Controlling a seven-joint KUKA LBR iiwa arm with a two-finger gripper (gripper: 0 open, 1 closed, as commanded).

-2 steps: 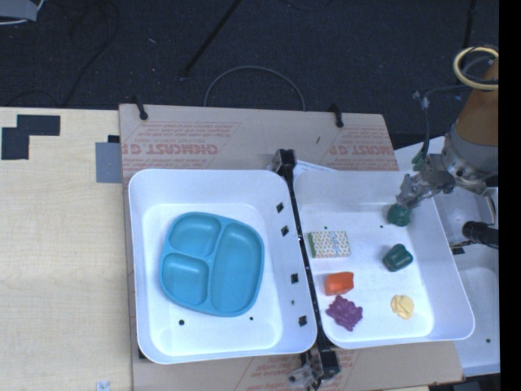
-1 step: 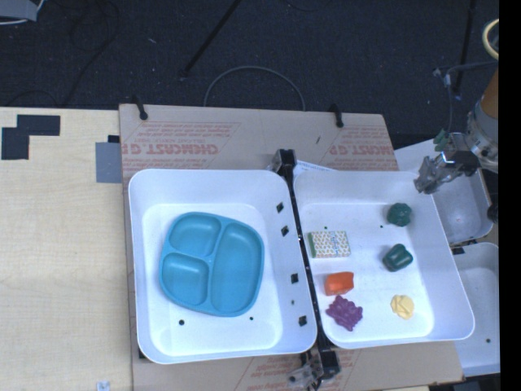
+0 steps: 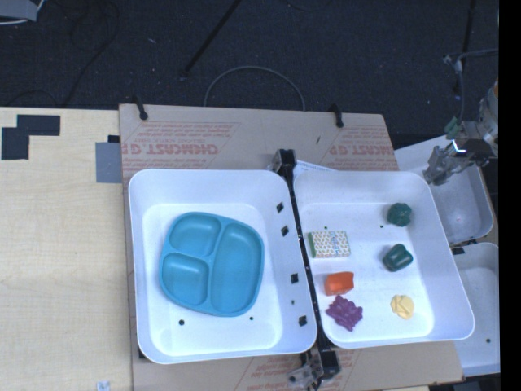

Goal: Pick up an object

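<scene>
Two white bins sit side by side on the table. The left bin holds one blue divided plate with three compartments. The right bin holds six small things: one pale patterned block, one orange piece just below it, one purple bunch like grapes nearest the front edge, two dark green lumps, the upper and the lower, and one yellow piece at the front right. All six lie apart from each other. The block's print is too small to read. A cardboard sheet under the bins bears red lettering, seen upside down, too blurred to read with certainty. The hand hangs beyond the right bin's far right corner, partly cut off at the edge; I cannot tell whether it is open or closed.
</scene>
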